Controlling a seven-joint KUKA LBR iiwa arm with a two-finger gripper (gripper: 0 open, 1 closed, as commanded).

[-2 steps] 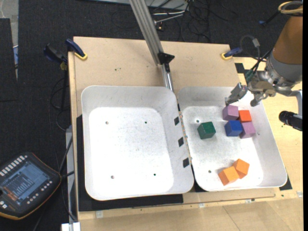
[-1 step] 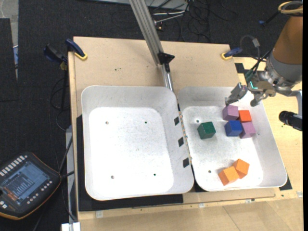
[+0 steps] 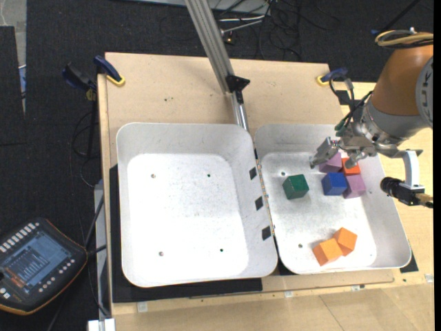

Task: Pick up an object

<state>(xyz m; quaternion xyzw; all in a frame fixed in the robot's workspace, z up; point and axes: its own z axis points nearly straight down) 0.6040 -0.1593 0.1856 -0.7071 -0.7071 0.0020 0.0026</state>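
Tool (image 3: 337, 156) hovers over purple block (image 3: 333, 163), just above blue block (image 3: 335, 184).

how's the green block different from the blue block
The green block stands apart on bare bin floor, nearer the divider; the blue block is packed against purple and orange blocks beside the pincer. The green one looks turned askew, the blue one squarer to the view. Both are small cubes in the right bin.
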